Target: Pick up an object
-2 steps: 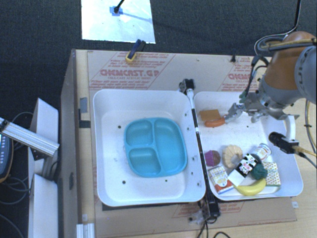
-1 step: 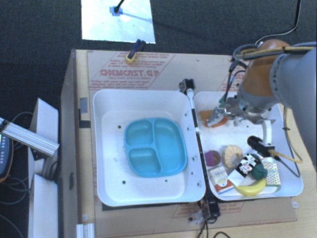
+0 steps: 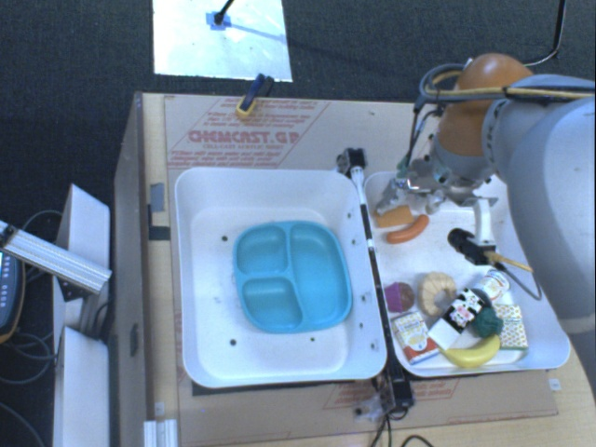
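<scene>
The orange sausage is seen just below the jaws, its long axis lying sideways; their spread cannot be told.

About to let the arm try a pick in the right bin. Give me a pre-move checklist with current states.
1. Claw over the right bin: ok.
2. Target nearby: orange sausage lies just below the claw: ok.
3. Nothing between the claw's tips: cannot tell.
4. Sausage apart from the purple ball: ok.
5. Banana and neighbours crowded at the bin's near end, away from the claw: ok.
</scene>
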{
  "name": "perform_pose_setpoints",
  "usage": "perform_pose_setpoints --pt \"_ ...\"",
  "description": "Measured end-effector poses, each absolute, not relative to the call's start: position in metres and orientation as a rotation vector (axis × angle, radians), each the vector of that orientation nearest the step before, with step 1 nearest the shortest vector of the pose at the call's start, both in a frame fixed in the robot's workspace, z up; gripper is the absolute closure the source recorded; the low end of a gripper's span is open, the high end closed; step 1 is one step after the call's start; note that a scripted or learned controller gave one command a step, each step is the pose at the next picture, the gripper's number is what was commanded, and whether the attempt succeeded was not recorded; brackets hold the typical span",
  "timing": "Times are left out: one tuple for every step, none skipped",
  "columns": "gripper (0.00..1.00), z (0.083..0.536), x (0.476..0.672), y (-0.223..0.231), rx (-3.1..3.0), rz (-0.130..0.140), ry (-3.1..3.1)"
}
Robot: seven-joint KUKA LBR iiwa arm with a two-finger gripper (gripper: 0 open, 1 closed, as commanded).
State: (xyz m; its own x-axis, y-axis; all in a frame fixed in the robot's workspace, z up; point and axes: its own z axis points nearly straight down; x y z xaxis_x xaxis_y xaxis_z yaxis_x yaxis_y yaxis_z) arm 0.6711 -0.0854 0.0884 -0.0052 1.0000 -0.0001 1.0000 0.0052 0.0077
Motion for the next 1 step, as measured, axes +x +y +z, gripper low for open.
perform_pose_setpoints --pt "0.00 0.0886 0.6682 -0.0900 2.213 0.013 2.219"
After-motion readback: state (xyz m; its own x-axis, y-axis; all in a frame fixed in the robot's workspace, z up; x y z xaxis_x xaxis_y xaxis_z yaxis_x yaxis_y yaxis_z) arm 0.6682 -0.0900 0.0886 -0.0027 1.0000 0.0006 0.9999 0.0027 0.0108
